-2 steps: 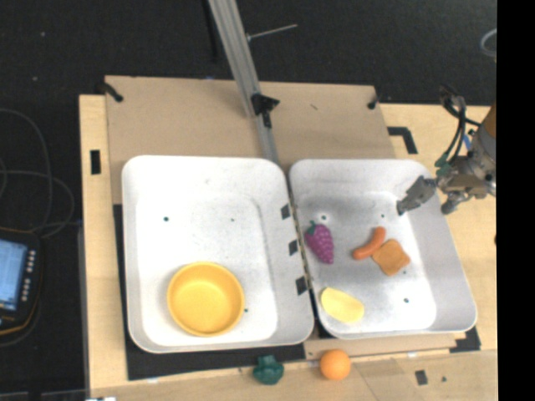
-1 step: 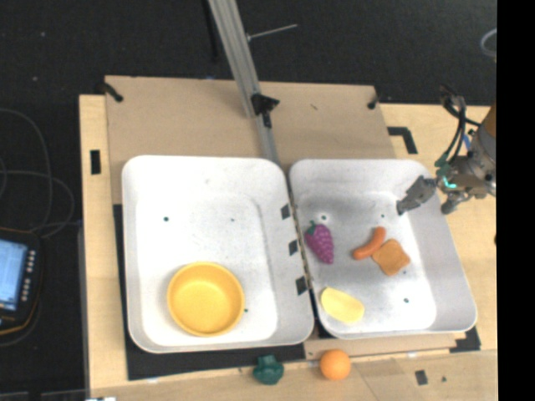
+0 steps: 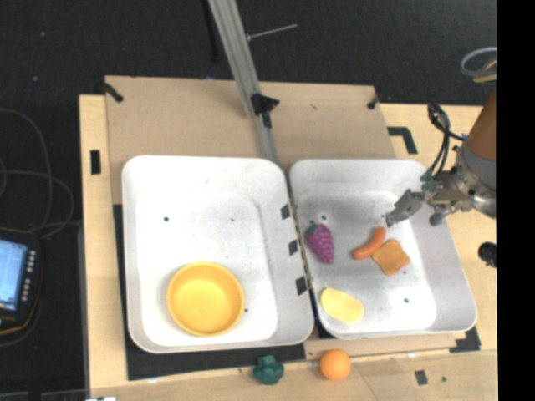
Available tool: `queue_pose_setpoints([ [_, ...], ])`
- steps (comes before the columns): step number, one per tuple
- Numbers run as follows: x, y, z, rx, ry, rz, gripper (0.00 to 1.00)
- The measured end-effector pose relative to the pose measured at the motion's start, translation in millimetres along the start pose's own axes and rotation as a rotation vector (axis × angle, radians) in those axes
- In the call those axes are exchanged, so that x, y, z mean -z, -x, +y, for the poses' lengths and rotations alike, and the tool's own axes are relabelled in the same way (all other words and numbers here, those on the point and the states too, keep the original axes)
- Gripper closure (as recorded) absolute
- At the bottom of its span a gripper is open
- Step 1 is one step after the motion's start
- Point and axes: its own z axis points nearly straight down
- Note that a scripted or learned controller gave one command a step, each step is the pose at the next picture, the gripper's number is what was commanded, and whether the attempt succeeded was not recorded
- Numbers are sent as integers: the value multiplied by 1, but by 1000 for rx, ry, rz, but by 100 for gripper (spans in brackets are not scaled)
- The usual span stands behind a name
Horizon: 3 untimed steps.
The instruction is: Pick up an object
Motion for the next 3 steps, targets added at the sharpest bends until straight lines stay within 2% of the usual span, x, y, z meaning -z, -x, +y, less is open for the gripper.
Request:
queue_pose_setpoints([
  [1,-45,0,7,-1,1,0,0],
  [2,-109,1,5,0,-2,1,0],
  [3,-94,1,8,-3,7,1,100],
])
